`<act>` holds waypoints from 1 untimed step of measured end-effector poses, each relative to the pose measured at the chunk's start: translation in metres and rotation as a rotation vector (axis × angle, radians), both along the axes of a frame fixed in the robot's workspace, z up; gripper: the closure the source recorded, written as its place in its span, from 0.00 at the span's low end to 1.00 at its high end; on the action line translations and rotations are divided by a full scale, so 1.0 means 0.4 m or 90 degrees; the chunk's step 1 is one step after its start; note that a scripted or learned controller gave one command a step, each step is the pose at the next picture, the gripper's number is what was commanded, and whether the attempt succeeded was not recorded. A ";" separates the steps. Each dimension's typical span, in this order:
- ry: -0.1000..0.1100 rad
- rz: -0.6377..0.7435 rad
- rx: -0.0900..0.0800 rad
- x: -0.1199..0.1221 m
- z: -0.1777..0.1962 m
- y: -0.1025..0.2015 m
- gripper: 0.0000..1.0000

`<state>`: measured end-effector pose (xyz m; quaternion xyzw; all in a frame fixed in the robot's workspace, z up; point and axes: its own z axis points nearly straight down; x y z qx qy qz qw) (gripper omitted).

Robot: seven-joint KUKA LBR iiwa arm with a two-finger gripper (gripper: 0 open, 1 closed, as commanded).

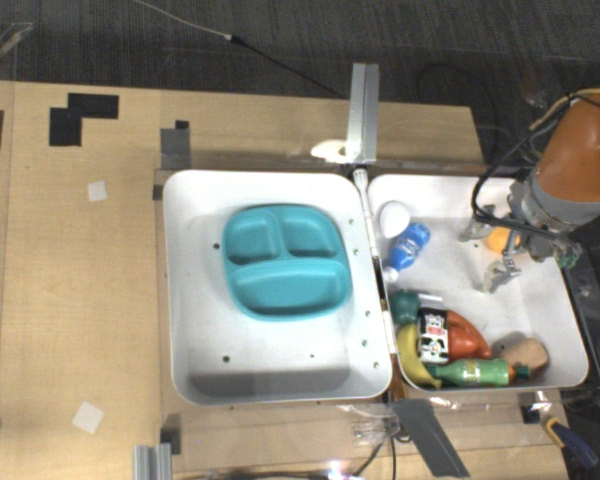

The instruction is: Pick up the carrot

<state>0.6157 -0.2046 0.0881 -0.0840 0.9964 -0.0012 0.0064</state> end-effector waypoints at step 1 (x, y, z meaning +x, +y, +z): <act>0.000 -0.033 0.000 -0.116 0.002 -0.001 0.00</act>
